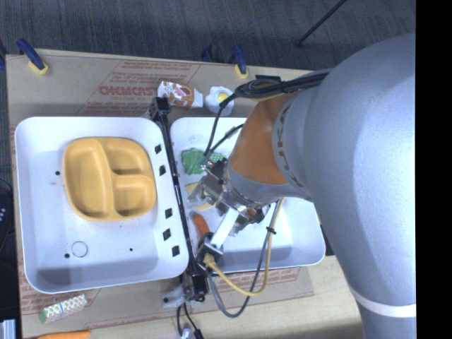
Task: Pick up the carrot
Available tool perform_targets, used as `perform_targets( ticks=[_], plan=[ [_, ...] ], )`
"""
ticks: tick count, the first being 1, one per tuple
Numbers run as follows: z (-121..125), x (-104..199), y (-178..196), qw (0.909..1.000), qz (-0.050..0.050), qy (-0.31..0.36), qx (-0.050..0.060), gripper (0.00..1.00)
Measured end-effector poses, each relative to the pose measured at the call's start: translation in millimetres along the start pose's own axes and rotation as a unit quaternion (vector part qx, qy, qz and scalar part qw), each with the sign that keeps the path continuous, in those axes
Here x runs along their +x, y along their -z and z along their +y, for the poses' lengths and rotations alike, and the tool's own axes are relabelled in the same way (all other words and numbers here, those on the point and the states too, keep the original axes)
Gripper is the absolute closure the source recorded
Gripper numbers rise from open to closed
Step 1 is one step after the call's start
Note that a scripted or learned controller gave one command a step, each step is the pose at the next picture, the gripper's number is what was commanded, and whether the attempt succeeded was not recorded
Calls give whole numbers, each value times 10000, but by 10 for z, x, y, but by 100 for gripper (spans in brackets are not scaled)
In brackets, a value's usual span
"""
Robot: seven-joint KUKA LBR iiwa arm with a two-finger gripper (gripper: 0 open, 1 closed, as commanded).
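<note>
**Figure 1. Arm over the right bin, carrot at the bin's left wall**

2 shallow white bins are shown side by side on a printed cardboard sheet [141, 83]; the left bin [35, 189] is occupied by a yellow plate [109, 176] divided into 3 compartments, set upright near its centre; the right bin [304, 246] is largely covered by the grey arm [367, 161], which is seen reaching in from the right. The gripper [214, 188] is located low over the left half of the right bin; whether it is spread or closed cannot be told, as it is masked by the wrist. The carrot [201, 224] is seen lying on the floor of the right bin, close to its left wall, just below the gripper and apart from it. A green item [192, 161] is seen above the gripper in the same bin. A small brown-and-white carton [176, 92] is placed on the cardboard behind the bins.
</note>
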State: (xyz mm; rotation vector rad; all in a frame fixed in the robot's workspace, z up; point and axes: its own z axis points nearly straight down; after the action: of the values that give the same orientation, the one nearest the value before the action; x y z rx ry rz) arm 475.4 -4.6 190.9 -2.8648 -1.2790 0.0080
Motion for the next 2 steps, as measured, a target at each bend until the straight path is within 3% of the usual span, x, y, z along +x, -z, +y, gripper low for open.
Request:
perform_targets(
  ticks=[2],
  plan=[
    [0, 0, 0, 10000, 0, 0, 0, 0]
  ],
)
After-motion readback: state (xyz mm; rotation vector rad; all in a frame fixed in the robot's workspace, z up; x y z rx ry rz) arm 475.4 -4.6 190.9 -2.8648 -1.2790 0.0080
